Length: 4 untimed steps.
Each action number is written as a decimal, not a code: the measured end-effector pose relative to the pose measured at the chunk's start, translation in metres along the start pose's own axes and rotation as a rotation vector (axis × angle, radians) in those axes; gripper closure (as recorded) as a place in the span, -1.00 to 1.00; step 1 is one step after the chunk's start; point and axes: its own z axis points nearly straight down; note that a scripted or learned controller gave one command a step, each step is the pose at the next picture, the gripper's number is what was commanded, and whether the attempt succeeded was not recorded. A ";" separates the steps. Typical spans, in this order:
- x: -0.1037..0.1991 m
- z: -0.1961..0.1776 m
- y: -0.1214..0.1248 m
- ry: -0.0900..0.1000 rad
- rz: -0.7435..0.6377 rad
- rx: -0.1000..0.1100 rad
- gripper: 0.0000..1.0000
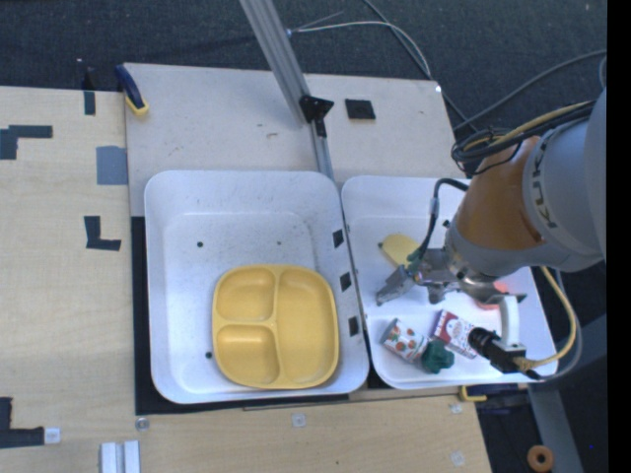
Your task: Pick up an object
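Objects for the pick sit in the right bin (360,264), and the one I would go for is the small red-and-white carton (399,339) near the bin's front wall, with a green piece (437,357) touching its 4 o'clock side and a red-and-white packet (455,331) just past that at 3 o'clock. From the claw (396,284) the carton lies at about 6 o'clock, near but clearly apart, and I judge that short offset to be what the coming move turns on. The carton's long axis seems to run from 10 to 4 o'clock, though it is small in my view and I would not swear to it. A pale yellow object (398,247) lies at the claw's 12 o'clock, also close, so it is a fair second choice. The claw points toward 9 o'clock with its two dark fingers (390,289) spread a little apart, and I see nothing between them; they appear to hang over bare bin floor. The arm (508,210) comes in from 3 o'clock and covers the bin's right part. Across the divider at 9 o'clock, the left bin (173,264) holds a yellow divided plate (276,325), well apart from the claw.
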 end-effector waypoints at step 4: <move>0.000 -0.102 0.010 -0.002 0.000 -0.010 1.00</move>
